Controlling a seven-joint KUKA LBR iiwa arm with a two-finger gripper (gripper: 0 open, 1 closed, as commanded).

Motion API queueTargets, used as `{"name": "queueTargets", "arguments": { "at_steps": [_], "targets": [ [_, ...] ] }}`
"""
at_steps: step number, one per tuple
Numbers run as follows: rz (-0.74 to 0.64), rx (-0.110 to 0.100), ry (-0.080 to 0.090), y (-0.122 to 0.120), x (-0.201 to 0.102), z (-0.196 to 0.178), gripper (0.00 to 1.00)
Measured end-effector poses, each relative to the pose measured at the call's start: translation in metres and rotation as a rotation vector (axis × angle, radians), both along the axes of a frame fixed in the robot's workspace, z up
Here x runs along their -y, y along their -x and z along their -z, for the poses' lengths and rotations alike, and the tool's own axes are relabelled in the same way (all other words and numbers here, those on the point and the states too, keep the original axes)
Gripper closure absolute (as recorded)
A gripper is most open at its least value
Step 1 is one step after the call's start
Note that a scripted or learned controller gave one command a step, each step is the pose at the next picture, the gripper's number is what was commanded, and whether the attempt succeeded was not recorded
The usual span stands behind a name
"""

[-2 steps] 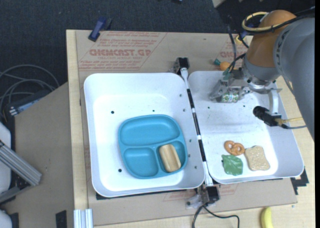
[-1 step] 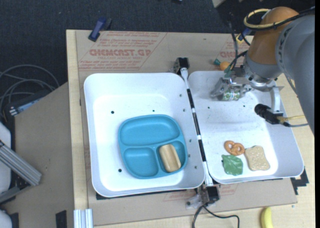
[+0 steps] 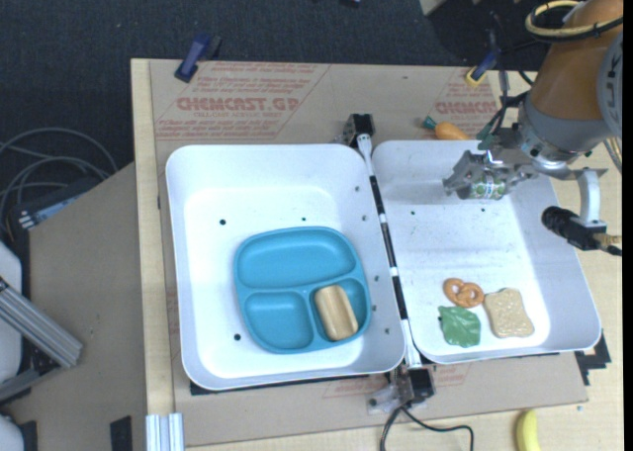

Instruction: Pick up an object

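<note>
Candidate objects sit in the right white plastic bin [image 3: 554, 271], all bunched at its near edge: a small brown pretzel [image 3: 462, 292], a flat green leaf-shaped piece [image 3: 459, 326] just below and touching or nearly touching it, and a tan slice of toast [image 3: 509, 313] right beside both, on their right. None of them is held. The two-finger gripper [image 3: 482, 182] hangs over the far part of the same bin, well apart from the three items. There's something small with green on it at the fingertips, too blurred to identify, so can't tell whether the gripper is open, closed or gripping anything. The grey arm with orange band [image 3: 574, 73] comes in from the right, over the bin's far right corner. The left white plastic bin [image 3: 198, 241] holds a blue three-compartment plastic tray [image 3: 287, 261]; a tan bread-roll-shaped piece [image 3: 336, 312] lies in its near right compartment, other compartments bare. Both bins rest on a brown board with red print [image 3: 237, 98]. On the board beyond the right bin there's a small orange item [image 3: 447, 129], and a blue clamp [image 3: 196, 56] sits at the board's far left edge. A yellow object [image 3: 527, 431] pokes in near the bottom right of the board. Cables [image 3: 49, 182] coil on the dark floor to the left.
</note>
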State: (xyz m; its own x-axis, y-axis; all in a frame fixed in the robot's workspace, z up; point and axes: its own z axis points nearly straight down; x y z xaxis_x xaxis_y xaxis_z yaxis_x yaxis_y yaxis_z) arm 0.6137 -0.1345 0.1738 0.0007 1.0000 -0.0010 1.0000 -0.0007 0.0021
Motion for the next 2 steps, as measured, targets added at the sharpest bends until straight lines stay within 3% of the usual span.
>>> {"name": "queueTargets", "arguments": {
  "at_steps": [1, 2],
  "targets": [
    [-0.001, -0.004, -0.003, 0.044, -0.033, -0.028, 1.00],
    [-0.002, -0.005, -0.002, 0.072, -0.084, -0.015, 1.00]
  ]
}}
